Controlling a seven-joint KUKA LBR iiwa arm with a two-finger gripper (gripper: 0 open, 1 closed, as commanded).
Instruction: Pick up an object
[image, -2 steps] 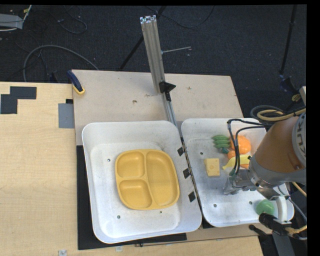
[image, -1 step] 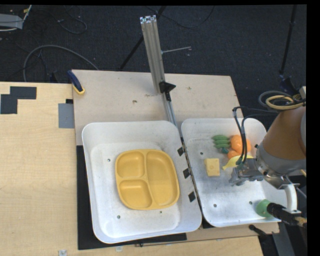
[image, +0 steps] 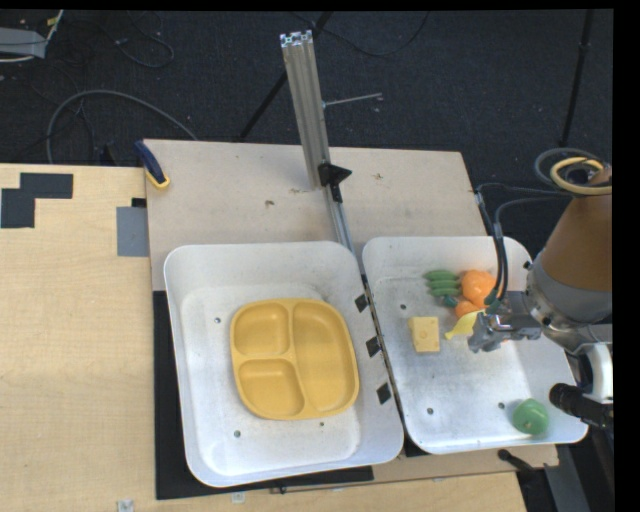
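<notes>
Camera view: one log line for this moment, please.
end effector low in right bin | beside yellow piece | cheese block apart | grasp unconfirmed

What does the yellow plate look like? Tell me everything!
The yellow plate looks like smooth plastic, a rounded rectangle split into three sections: two smaller ones on the left, one long one on the right. It lies flat, a little turned, in the middle of the left white bin. Nothing rests in it.

Two white bins are seen side by side: a yellow divided tray lies in the left bin. In the right bin, the gripper is placed beside a yellow block, orange pieces and green pods; a green ball sits lower right.
</notes>
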